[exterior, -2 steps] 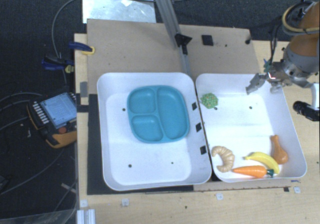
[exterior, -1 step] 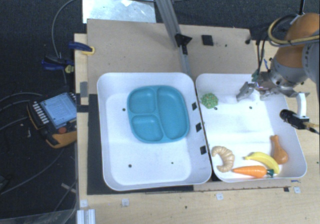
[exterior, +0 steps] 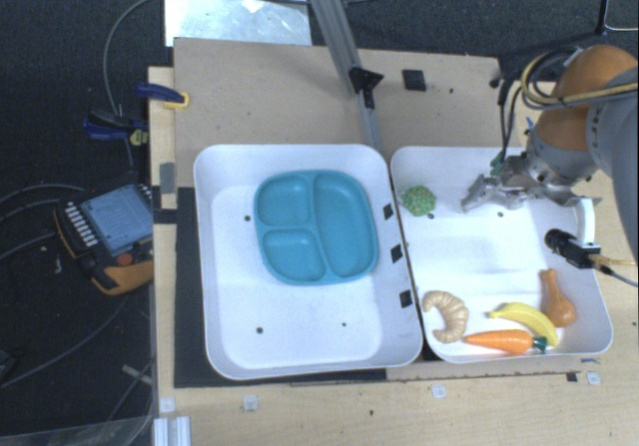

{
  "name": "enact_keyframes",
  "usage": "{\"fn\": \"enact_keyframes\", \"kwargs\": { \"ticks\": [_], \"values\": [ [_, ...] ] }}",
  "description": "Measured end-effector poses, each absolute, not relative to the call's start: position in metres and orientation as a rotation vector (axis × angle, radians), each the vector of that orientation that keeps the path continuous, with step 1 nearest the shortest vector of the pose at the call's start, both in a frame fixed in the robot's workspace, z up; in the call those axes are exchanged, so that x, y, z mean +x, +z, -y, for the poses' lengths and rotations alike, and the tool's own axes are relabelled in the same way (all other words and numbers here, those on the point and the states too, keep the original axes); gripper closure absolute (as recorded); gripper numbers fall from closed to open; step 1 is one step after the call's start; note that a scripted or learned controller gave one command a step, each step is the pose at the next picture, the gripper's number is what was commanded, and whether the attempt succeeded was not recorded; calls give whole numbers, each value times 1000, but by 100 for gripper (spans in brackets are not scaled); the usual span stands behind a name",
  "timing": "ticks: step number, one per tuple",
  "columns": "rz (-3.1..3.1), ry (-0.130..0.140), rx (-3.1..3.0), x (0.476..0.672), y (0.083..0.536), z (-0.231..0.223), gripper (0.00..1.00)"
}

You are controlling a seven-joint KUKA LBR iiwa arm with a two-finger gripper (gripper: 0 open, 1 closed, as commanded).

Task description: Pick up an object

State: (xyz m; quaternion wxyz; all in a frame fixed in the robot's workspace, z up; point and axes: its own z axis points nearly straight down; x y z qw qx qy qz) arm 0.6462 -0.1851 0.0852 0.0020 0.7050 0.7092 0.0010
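Nearest the camera, along the front wall of the right shallow white bin (exterior: 599, 329), lie four items close together: a tan curved croissant-shaped toy (exterior: 447, 313), an orange plastic carrot with a green stem end (exterior: 502, 341), a yellow plastic banana (exterior: 525, 318) just behind the carrot, and a brown drumstick-shaped toy (exterior: 557, 298) at the right end.

Left shallow white bin (exterior: 225, 334): a blue three-compartment plastic plate (exterior: 316, 225) lies flat near its middle.

Farther back in the right bin, a small green knobbly ball (exterior: 418, 200) rests near the left wall, apart from the other items.

My fingers (exterior: 477, 197) hang low over the far part of the right bin, to the right of the green ball and not touching it. They stand slightly parted, with nothing between them.

The brown counter (exterior: 270, 85) extends behind both bins.
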Motion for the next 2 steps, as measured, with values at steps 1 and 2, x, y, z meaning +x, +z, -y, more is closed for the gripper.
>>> {"fn": "enact_keyframes", "kwargs": {
  "ticks": [1,2],
  "values": [
    [-2226,7,2206,648,98,185,100],
    [-2223,6,2211,648,144,181,100]
  ]
}}
